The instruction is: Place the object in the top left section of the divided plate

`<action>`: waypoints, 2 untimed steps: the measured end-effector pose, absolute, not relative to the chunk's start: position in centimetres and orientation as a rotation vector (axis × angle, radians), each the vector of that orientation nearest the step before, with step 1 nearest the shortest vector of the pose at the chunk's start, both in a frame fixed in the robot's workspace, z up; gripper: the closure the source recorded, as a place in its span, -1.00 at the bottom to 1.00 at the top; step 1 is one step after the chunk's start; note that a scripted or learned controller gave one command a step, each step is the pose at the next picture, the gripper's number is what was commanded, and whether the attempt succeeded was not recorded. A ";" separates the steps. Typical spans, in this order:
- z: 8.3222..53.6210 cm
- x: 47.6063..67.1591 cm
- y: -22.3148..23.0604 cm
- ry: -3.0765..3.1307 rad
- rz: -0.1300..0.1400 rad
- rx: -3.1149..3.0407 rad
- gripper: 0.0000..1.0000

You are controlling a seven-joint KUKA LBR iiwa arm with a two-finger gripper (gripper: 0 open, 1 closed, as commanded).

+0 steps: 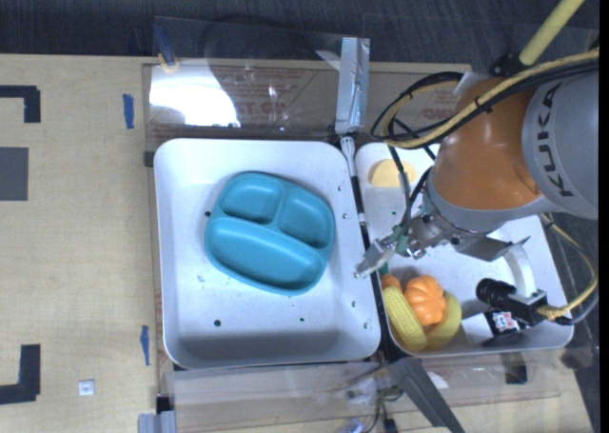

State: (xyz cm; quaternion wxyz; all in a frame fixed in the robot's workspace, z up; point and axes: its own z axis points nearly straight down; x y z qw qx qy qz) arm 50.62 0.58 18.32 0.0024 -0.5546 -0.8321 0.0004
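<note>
Nearest you, the arm's orange band (485, 160) hangs over the right bin (547, 250). Below it, the gripper (385, 255) sits at that bin's left wall; you cannot tell its state. The orange pumpkin (426, 298) and yellow corn (402, 319) lie just beneath. The blue divided plate (271, 229) rests in the left bin (190, 307).

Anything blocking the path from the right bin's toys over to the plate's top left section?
Only the bin walls between the two bins lie across the route. The blue divided plate has nothing in its top left section. The gripper hangs above the orange toy and corn.
</note>
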 end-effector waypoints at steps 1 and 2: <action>19.7 52.0 10.4 -2.774 -0.001 -1.473 -1.00; 16.7 48.1 11.6 -2.905 0.004 -1.180 -1.00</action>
